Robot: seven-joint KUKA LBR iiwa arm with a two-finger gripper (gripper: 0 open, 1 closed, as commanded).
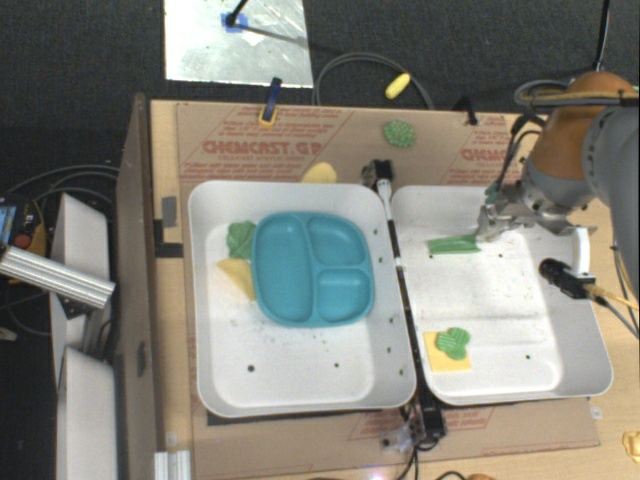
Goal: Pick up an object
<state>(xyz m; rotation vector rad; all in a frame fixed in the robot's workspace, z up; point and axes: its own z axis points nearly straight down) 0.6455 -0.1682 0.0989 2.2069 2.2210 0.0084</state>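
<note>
Gripper (490, 224) hangs low in a bin (500, 308), a green strip (452, 246) right at its tip; you cannot tell whether it's open, shut or holding.

Right bin (520, 308): middle and front-right floor open, clear drop from above. Obstacles: green strip (452, 245) at rear left, just beside gripper (490, 223); yellow pad (447, 360) with green lump (455, 341) on it at front left.
Left bin (300, 388): blue plate (312, 268) takes the middle. Green piece (240, 236) and yellow piece (238, 276) crowd its left edge. Front floor open.
</note>
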